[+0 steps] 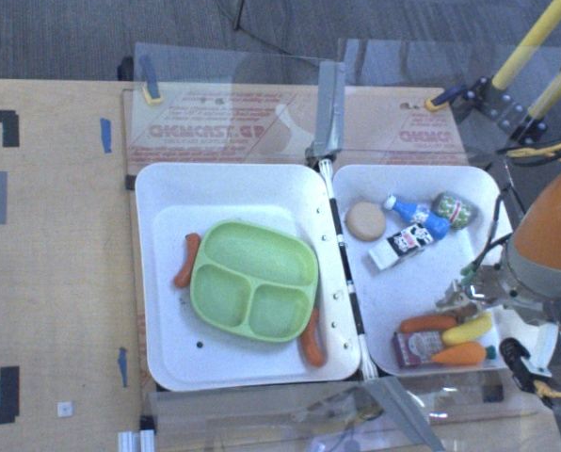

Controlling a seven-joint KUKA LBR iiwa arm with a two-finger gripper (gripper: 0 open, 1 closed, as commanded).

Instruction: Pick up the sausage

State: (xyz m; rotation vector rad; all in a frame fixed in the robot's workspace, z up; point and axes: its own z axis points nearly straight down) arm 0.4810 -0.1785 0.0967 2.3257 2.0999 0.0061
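While pincer (461, 295) hovers over right bin (386, 323), grip unclear, left bin (158, 252) holds green tray (252, 281), two sausages (185, 259).

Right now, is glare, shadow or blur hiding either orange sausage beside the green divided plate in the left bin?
Camera view: lighting is even and soft; both sausages read clearly, one left of the green divided plate at, one at its lower right. Faint reflections sit on the clear panels behind the bins, not over the left white bin. The gripper looks slightly soft and cluttered.
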